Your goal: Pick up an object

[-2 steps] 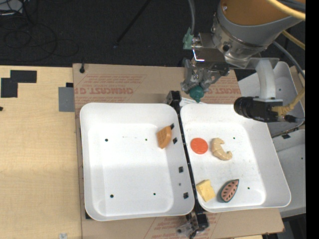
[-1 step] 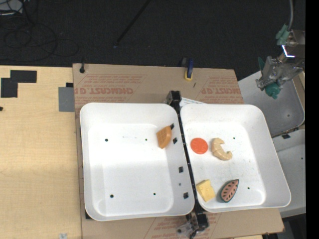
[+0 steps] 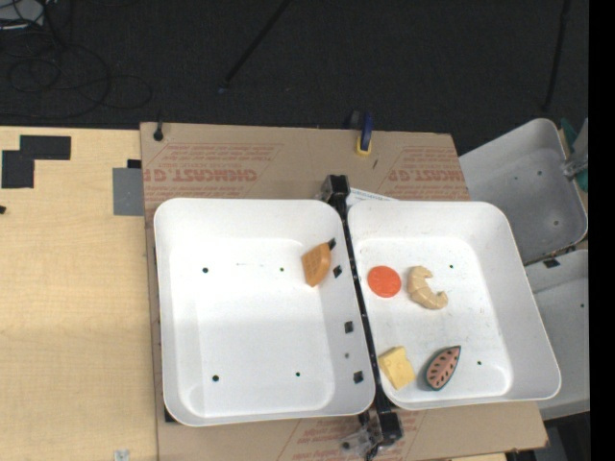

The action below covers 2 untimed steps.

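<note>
Two white bins side by side: the left bin (image 3: 183, 353) holds one orange-brown block (image 3: 317, 264) against its right wall, while the right bin (image 3: 519, 286) holds four things, one orange disc (image 3: 384, 281), one pale curved piece (image 3: 427, 288), one yellow block (image 3: 396, 367) and one slice with a red face and green rind (image 3: 443, 367). How wide the gripper stands cannot be told. The orange disc or curved piece, lying apart from the walls, looks the safer pick; the orange-brown block against the wall would likely crowd one finger.

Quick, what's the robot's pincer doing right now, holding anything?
Pincer: cannot be told from this picture. The orange piece lies loose in the left bin.
</note>
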Motion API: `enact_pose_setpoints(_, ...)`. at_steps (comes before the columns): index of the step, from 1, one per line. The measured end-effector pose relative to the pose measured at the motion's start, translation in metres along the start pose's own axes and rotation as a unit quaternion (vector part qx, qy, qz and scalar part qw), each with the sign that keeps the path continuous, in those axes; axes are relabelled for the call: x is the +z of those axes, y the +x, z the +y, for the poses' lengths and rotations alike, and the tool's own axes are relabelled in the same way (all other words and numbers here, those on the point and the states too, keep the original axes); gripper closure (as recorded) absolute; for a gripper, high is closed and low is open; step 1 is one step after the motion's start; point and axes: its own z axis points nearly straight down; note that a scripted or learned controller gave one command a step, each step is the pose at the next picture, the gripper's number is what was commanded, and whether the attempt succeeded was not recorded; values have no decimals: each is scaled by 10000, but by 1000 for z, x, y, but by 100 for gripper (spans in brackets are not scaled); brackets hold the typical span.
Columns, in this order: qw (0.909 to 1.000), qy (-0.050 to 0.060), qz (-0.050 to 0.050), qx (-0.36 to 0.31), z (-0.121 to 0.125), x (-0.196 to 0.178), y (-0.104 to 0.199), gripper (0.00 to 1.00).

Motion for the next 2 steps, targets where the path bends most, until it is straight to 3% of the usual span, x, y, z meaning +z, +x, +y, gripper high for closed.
enact_pose_setpoints(1,10000,-6,11,-66,41,0,84,100)
enact_pose_setpoints(2,10000,-4,13,-70,90,0,148,100)
